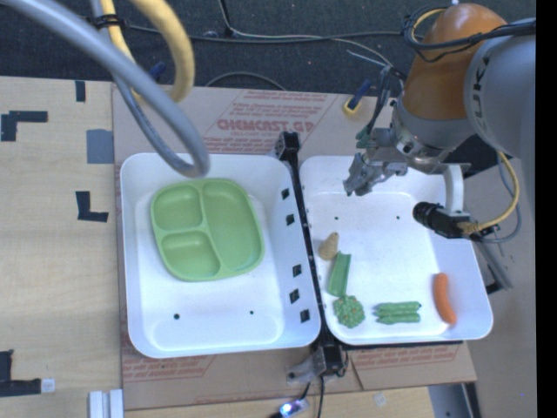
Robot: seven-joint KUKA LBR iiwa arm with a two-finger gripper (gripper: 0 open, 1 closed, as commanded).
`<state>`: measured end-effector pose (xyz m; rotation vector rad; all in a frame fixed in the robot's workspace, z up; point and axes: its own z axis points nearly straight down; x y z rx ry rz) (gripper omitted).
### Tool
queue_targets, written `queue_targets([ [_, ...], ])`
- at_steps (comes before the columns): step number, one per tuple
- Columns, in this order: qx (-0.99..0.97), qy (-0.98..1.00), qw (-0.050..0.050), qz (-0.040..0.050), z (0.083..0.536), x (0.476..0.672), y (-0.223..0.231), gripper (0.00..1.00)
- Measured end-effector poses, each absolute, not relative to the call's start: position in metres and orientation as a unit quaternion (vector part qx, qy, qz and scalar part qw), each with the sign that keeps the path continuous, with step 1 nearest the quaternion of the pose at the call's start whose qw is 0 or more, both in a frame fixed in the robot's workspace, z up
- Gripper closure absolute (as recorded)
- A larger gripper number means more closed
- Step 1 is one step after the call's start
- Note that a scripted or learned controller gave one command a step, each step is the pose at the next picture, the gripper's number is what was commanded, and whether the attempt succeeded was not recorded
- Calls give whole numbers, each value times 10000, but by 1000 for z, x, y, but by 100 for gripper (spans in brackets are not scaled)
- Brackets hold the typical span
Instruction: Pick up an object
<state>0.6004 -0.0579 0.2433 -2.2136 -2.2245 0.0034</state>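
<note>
Gripper [359,181] hangs over the right bin's [470,325] far end, and I cannot tell its state. Nearest me I see broccoli [349,310], beans [398,312] and a carrot [444,298]. Further back lie a celery stick [338,273] and a tan piece [328,247]. Left bin [200,333] carries a green plate [207,230].

- The arm [470,68] runs off the right edge and the top of the picture, so its base cannot be seen.
- The gripper [359,181] is small and dark, so the state of its fingertips cannot be made out.
- The grey hose [113,68] and yellow hose [165,24] are cut off by the top edge.
- The grey hose covers a corner of the left bin [139,320].
- The small tan piece [328,247] in the right bin [383,225] is too small to identify.
</note>
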Motion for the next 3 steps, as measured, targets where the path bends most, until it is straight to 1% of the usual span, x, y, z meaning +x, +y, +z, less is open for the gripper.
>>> queue_targets([
  [1, -7049, -7093, 13, 4, 245, 594, -6, 100],
  [2, -7052, -7090, 19, 14, 231, 573, 37, 100],
  [3, -7050, -7092, 16, 13, 219, 562, 85, 100],
])
